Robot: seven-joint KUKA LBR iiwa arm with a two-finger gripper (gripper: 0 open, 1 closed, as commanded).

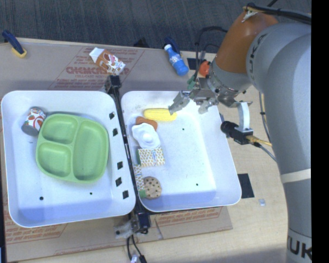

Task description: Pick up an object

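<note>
Corn cob (pixel 157 114), yellow, lies on its side near the 12 o'clock wall of the right bin (pixel 208 163), long axis running 9 to 3 o'clock. Gripper (pixel 190 101) hangs just off the cob's 3 o'clock end; the two fingers are spread apart, one finger tip (pixel 175 106) close to or touching the cob end (contact cannot be confirmed), and nothing sits between them. Arm (pixel 273 59) enters from 3 o'clock, orange band above the wrist.

Other contents of the right bin, all along its 9 o'clock side: a brown piece (pixel 142 121) just at 7 o'clock of the cob, a white object (pixel 145 136) below it, a patterned packet (pixel 151 156), then a round cookie-like item (pixel 150 187) toward 6 o'clock.

Left bin (pixel 22 201) holds a green divided tray (pixel 73 146), with a small can-like object (pixel 33 120) at the tray's 10 o'clock.

On the bench beyond the bins: a blue bottle (pixel 177 60) at 12 o'clock of the right bin, and a crumpled wrapper (pixel 108 62) (orange and white).
</note>
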